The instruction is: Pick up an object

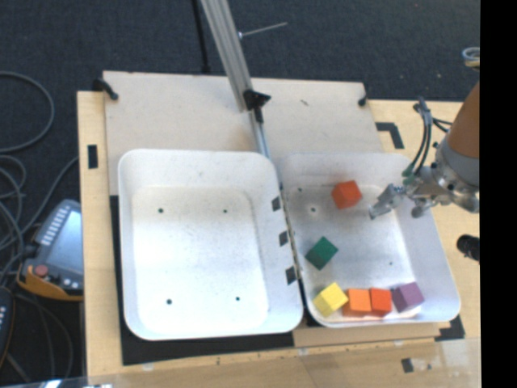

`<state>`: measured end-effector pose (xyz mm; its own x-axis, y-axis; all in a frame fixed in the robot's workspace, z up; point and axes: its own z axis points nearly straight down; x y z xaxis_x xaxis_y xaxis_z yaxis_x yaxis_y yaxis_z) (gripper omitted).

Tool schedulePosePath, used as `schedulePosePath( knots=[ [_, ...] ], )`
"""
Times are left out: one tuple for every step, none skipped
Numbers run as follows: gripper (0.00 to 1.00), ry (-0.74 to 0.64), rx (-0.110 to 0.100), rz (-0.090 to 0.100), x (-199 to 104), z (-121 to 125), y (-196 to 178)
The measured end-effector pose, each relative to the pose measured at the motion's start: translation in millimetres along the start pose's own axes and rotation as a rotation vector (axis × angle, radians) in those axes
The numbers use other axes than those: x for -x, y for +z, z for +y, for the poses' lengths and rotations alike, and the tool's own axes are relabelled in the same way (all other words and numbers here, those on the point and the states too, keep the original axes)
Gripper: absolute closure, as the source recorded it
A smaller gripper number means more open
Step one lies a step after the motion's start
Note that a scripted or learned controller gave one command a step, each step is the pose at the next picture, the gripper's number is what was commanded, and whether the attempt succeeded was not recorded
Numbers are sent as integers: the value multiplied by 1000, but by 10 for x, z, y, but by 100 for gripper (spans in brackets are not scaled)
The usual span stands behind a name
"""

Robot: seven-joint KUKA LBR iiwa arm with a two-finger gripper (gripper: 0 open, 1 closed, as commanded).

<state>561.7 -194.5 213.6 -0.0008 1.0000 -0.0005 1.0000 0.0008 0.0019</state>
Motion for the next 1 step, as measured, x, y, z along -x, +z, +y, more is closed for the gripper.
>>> schedulePosePath(
  knots=[
    [0, -2, 7, -4, 83, 171, -610]
  ],
)
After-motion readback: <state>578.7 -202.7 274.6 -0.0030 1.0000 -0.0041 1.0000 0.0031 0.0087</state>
